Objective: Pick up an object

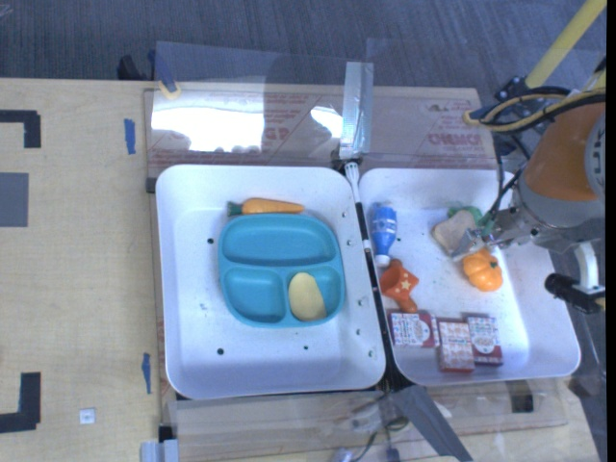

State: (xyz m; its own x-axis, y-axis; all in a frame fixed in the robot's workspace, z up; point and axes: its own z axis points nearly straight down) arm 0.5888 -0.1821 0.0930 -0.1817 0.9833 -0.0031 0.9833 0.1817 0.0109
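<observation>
Left, blue tray [269, 248] holding potato [307, 296]

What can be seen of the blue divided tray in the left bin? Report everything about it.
The blue divided tray is a turquoise, plastic-looking dish with rounded corners and three compartments: one long one across the far side, two smaller ones on the near side. It lies flat near the middle of the left bin. A pale yellow, potato-like piece sits in its near right compartment. A toy carrot lies along its far edge, seemingly touching the rim.
</observation>
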